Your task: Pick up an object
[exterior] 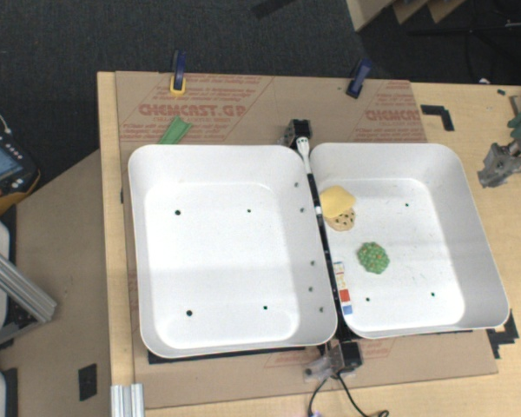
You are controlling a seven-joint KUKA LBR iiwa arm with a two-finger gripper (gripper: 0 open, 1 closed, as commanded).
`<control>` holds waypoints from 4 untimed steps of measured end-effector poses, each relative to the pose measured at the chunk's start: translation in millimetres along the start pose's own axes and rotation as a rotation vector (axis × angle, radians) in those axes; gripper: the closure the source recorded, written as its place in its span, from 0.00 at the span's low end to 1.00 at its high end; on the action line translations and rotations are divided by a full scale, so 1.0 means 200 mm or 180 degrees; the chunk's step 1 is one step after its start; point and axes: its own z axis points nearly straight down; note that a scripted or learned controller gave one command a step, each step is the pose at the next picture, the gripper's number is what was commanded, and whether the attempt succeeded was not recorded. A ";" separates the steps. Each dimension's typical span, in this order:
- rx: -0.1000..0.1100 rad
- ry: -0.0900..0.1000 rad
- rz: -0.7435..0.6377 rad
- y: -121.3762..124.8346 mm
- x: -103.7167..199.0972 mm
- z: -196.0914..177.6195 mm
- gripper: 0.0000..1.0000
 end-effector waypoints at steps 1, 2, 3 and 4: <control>-0.0028 -0.0013 0.0026 -0.30 -0.09 -0.03 1.00; -0.0006 -0.0003 0.0021 -0.36 -0.12 0.45 1.00; -0.0020 0.0003 -0.0014 -0.22 0.32 0.67 1.00; -0.0046 -0.0009 -0.0020 -0.04 0.82 0.68 1.00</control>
